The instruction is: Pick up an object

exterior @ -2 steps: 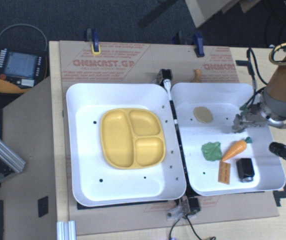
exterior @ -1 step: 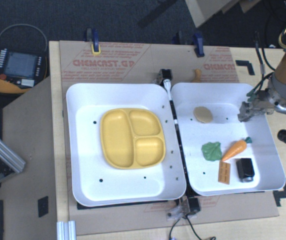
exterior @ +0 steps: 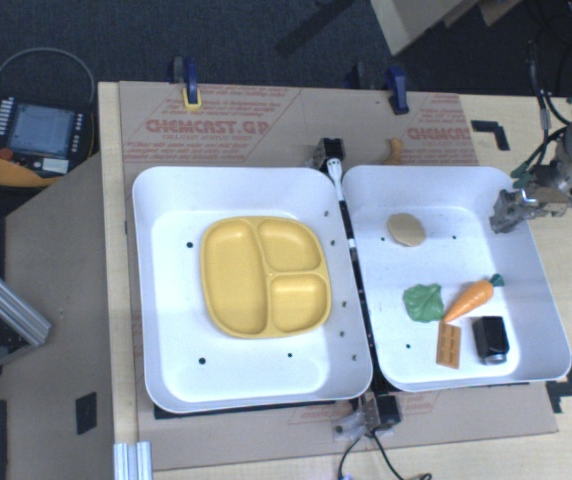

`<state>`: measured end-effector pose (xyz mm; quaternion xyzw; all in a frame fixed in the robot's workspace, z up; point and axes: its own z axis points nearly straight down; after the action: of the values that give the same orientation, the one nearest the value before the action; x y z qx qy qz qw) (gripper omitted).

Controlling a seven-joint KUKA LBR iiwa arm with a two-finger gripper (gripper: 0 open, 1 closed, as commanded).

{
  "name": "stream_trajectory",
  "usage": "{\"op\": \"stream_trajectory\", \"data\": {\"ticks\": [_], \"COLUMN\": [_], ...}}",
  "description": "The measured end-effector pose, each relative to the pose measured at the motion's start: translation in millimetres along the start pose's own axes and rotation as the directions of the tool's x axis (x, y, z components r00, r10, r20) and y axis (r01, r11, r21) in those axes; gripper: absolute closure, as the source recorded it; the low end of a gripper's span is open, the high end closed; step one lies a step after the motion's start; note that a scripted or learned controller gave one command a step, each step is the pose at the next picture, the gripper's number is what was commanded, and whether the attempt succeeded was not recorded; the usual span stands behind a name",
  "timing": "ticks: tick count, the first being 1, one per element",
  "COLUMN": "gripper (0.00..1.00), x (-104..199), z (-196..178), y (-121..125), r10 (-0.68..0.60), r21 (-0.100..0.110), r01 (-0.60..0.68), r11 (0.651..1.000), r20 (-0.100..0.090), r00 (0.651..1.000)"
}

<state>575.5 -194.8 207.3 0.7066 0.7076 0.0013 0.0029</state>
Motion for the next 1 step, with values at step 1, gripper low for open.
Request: {"op": "stream_trajectory", "data": {"ticks": [1], "gripper": [1.0], "x": [-0.2], "z": [-26.3], "y": [1.3], "r10": [0.0], "r21": [0.001], "r01": [0.0], "r11": [1.0], "r20": [0.0], "r00": [1.0]}}
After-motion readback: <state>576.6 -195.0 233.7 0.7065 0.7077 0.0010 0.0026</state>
